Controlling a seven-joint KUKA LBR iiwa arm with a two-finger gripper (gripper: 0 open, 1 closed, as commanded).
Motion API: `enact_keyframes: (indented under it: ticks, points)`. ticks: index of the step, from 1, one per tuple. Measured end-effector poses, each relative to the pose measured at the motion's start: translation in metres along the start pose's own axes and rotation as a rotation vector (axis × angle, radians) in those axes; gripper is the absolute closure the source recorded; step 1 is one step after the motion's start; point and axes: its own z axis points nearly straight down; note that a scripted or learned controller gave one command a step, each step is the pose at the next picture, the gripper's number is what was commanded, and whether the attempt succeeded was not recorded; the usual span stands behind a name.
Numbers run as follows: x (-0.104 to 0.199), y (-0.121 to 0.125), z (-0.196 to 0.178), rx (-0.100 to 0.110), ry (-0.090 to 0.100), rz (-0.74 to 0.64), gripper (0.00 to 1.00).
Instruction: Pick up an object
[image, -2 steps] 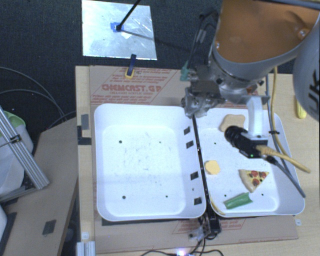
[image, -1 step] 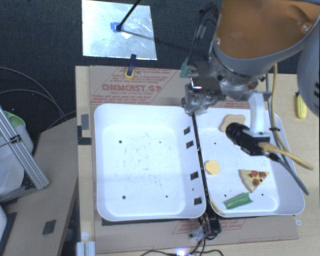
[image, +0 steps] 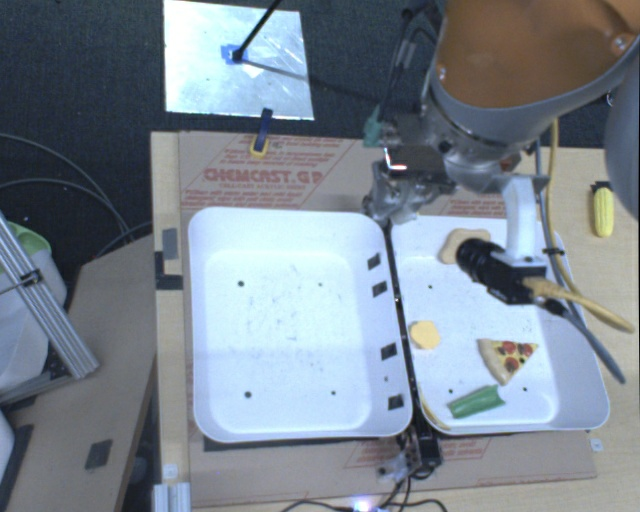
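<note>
Pizza wedge (image: 507, 357), yellow disc (image: 425, 335), green pod (image: 475, 402), glossy right bin (image: 590, 400)

Open left bin (image: 215, 300); toys (image: 508, 358) crowding right bin (image: 570, 395)

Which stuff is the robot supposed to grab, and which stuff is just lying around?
For the job:
pizza slice
yellow disc
green pepper
tan cookie
right bin
claw

Lying about:
left bin
corn cob
foil sheet
yellow clip
</note>
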Motion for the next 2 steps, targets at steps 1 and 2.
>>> enact_keyframes:
  ticks: [1,2]
  points:
    - [0.000,0.001,-0.011,-0.002,0.001,-0.004,1.00]
    - [-0.070,0.027,0.021,0.008,-0.005,0.017,1.00]
